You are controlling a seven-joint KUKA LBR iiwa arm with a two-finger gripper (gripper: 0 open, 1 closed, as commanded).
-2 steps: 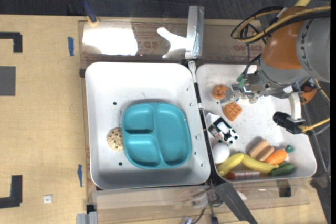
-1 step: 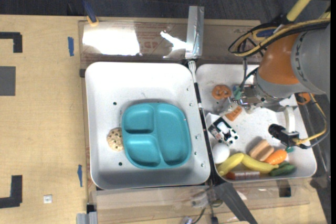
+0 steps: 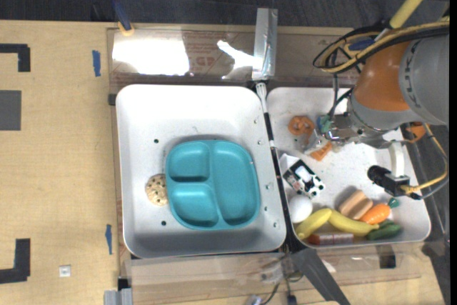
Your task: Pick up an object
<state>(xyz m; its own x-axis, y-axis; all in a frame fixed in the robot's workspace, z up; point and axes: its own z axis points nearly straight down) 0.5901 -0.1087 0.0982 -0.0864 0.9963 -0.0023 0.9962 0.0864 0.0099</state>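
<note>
Smooth white plastic on the 2 bins (image 3: 136,153), faintly glossy; matt teal plastic on the 3-compartment tray (image 3: 212,182). Rough brown cardboard across the bench (image 3: 57,153). Shiny clear sheet (image 3: 178,53) glaring behind, edged by a dull metal bracket (image 3: 264,43). Glossy yellow toy banana (image 3: 325,220), plastic-looking. Satin grey and orange arm casing (image 3: 400,82).

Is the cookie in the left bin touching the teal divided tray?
Touching. In the camera view the cookie lies against the left edge of the teal tray, with no white bin floor visible between them.
</note>
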